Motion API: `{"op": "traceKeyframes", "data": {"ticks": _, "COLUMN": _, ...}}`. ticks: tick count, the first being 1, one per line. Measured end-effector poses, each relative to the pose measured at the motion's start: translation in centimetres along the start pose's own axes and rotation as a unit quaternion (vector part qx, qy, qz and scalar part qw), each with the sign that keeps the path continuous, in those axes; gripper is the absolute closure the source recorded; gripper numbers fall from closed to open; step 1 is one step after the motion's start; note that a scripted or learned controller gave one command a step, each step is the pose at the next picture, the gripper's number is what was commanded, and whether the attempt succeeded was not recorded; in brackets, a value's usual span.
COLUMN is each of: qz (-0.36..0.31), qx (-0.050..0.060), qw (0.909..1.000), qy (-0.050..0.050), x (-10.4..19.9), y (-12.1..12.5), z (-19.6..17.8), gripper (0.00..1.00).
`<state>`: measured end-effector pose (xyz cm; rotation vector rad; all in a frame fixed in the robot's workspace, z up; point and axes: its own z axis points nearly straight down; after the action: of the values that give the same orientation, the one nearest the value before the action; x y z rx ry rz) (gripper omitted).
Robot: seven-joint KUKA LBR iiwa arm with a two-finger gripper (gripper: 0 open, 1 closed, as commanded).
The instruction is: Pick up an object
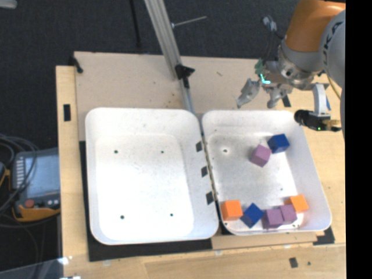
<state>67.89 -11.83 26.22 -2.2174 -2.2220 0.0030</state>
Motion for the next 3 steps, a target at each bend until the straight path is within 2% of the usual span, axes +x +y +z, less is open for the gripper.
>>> {"op": "traceKeyframes", "data": {"ticks": 1, "qz": -0.001, "qx": -0.002, "qw": 1.0000, "qy": -0.002, "x": -0.1, "y": 0.1, "z": -0.3, "gripper": 0.00}}
{"op": "traceKeyframes", "data": {"ticks": 2, "qz": 0.002, "qx": 0.000, "qw": 1.0000, "qy": -0.001, "x": -0.7, "y": -0.6, "z": 4.2, "gripper": 0.00}}
{"op": "traceKeyframes", "data": {"ticks": 3, "qz": 0.000, "qx": 0.001, "qw": 1.0000, "qy": -0.001, "x": -0.3, "y": -0.4, "z": 10.4, "gripper": 0.00}}
